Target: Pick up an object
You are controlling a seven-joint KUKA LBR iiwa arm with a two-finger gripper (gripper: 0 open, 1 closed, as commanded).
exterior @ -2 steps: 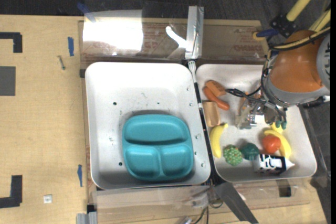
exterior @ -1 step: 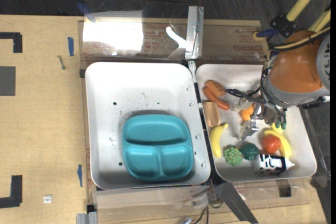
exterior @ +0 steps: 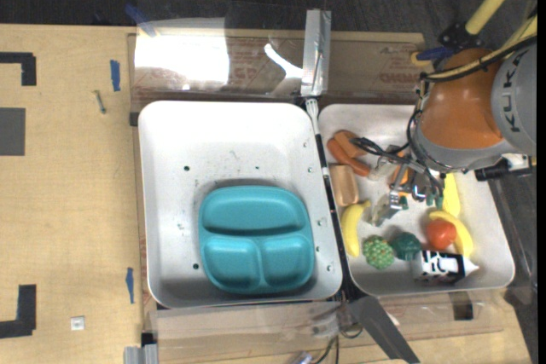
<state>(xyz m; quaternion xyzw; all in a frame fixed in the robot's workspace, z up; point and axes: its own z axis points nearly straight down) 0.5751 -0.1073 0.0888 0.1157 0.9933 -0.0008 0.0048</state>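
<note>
Over the right bin (exterior: 499,268), arm bent steeply down, gripper (exterior: 394,202) among toys, finger state unclear.

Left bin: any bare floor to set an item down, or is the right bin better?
Left bin: bare floor behind the teal tray, up to the far wall, plus a strip along its left wall. Right bin is crowded: carrots, banana, broccoli, tomato, with the hand over them.

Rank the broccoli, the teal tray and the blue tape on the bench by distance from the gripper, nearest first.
From the gripper, in the right bin:
1. Broccoli, just below it in the same bin.
2. Teal tray, in the left bin.
3. Blue tape, on the bench beyond the left bin's far corner.
</note>
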